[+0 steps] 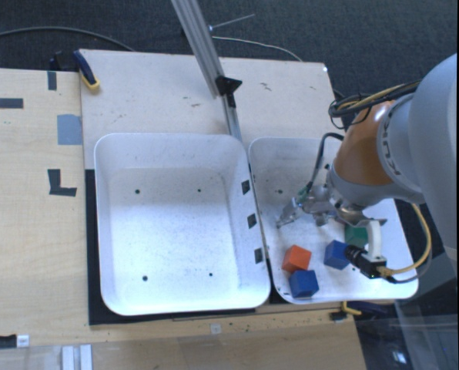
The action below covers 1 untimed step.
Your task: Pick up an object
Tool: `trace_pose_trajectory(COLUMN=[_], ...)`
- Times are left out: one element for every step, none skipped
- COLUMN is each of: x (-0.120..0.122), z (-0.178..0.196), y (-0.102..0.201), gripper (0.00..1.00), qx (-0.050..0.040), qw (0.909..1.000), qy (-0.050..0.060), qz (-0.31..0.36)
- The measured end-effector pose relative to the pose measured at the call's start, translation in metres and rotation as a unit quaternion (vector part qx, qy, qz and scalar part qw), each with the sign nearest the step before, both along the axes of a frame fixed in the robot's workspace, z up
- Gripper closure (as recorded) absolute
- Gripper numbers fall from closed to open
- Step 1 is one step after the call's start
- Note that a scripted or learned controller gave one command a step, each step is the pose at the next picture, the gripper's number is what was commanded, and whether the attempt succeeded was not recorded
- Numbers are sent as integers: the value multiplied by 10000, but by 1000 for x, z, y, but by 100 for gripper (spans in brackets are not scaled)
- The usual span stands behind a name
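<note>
A slanted overhead look at a pale bench carrying two shallow white bins side by side. The left bin is the larger of the two. The right bin holds the objects and the arm's working end.

The grey arm, with its orange band above the wrist, reaches in from the right and bends down over the right bin. The gripper sits low in the middle of that bin, with thin metal fingers pointing toward the left and slightly downward in the picture. The fingers are small and blurred against the bin floor; how far apart they stand cannot be told, and nothing can be made out between them.

Three small blocks lie in the lower part of the right bin, below the fingers and apart from them. An orange block sits nearest, just below and a little right of the fingertips. A blue block lies just below the orange one, near the bin's front rim. A second blue block lies to the right of the orange one. A green block shows just above it, partly hidden by the wrist. All are roughly cube-shaped, with no clear long axis.
</note>
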<state>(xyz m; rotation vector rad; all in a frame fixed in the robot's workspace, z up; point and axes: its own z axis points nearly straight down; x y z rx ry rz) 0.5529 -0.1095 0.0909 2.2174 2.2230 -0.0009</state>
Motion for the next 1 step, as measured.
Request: trace_pose_trajectory(x=[82], z=[1], y=[-34], gripper=[0], qx=[-6], qw=[10000], qy=[-17], qz=[3])
